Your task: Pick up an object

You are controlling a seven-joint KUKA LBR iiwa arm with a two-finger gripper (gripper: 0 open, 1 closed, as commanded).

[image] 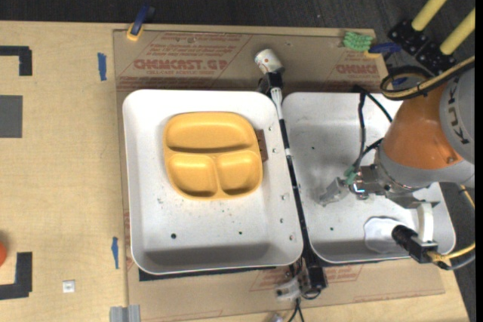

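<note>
Tray (213, 154), yellow and three-welled, lies in the left bin (143, 162) well apart from the gripper (332, 192) low over the right bin (324, 132), and it looks light, stiff and slick, so a rim edge seems the best hold.

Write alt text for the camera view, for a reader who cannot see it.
A grey and orange arm reaches from the right into the right bin, its gripper low over the bin floor. The left bin holds a yellow three-compartment tray. Both white bins sit side by side on a brown board.
</note>
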